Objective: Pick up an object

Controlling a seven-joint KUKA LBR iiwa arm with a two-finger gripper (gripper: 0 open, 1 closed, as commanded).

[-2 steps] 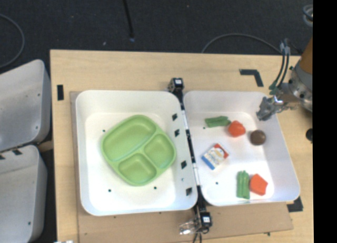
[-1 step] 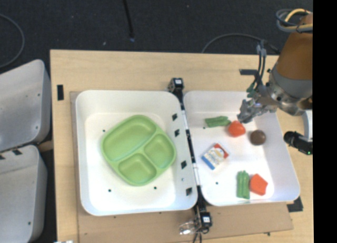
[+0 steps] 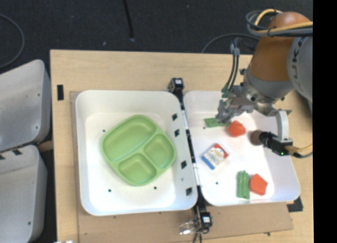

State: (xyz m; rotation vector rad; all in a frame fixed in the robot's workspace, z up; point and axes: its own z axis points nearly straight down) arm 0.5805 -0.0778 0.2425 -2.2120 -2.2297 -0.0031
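Reaching in from the right, the grey arm with its orange band (image 3: 274,52) hangs over the right-hand shallow white bin (image 3: 279,184), its tool (image 3: 225,114) lowered at the bin's upper left part; how the tool stands, wide or narrow, cannot be told from this slanted view, since the wrist hides it; just beside the tool tip lies a small flat green piece (image 3: 212,123), touching or nearly touching it, though whether it is gripped cannot be told; a rounded orange-red lump (image 3: 236,128) sits just right of that piece, near the tool; a small white packet with blue and red print (image 3: 214,156) lies near the middle of the same bin, tilted; toward the bin's lower right an upright-lying green ridged stick (image 3: 242,184) rests just beside an orange-red block (image 3: 258,184), the two touching or close to it; the left-hand shallow white bin (image 3: 89,194) carries a light green plastic plate with three compartments (image 3: 138,149), lying flat near its middle; both bins rest side by side on the pale wooden bench (image 3: 121,65).
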